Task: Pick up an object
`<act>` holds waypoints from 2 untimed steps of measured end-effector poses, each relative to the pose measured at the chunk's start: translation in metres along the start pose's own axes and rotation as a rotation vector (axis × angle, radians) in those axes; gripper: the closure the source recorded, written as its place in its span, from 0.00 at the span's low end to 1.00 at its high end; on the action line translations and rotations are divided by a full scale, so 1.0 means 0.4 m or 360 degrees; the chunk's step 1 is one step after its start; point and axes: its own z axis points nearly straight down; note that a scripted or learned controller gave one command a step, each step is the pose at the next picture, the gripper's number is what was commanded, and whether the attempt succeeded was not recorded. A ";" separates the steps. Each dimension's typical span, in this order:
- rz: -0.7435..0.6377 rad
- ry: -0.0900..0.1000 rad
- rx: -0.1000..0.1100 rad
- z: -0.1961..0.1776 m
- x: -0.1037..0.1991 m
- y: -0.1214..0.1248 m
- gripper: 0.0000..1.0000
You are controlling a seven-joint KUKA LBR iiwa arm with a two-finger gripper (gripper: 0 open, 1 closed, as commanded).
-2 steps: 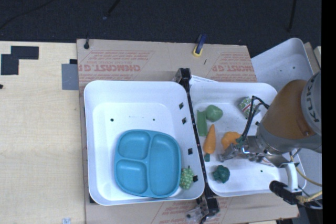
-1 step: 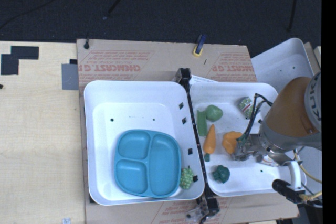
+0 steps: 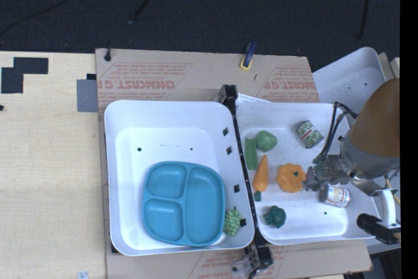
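The surface [image 3: 52,160] is pale wood w/ a cardboard sheet [image 3: 196,78] under both bins. Landmark = black divider [image 3: 238,160] where the two bins meet.

Left bin [image 3: 130,124], left of divider: big blue sectioned plate [image 3: 184,203] fills its lower half, upper half bare white floor, so plenty of room there. Small green grape bunch [image 3: 232,221] sits betw. plate and divider, touching plate's rim, tight against the bin wall.

Right bin [image 3: 287,117], right of divider: more crowded. Arm [image 3: 379,134] comes in from far side, well right of divider, covering that bin's right edge. Hand [image 3: 318,178] is low in the bin, just right of the orange pepper [image 3: 290,178]; can't tell if fingers are spread or pressed, and nothing visibly betw. them. Small can [image 3: 337,195] lies on its side just below the hand, farther from divider than the pepper.

Closer to divider: dark green cucumber [image 3: 250,152] lies right along it, long axis parallel to divider. Carrot [image 3: 261,172] just beside it, long axis near-vertical in view, slightly tilted, thin end pointing down. Green pepper [image 3: 266,140] above carrot. Broccoli [image 3: 275,216] near the bin's lower edge, open floor to its right. Green-patterned can [image 3: 309,133] upper right, tilted, clear room around it.
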 end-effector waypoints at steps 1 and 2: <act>-0.0003 -0.0001 -0.0003 -0.151 -0.018 0.011 1.00; -0.0004 0.0002 0.0004 -0.171 -0.020 0.011 1.00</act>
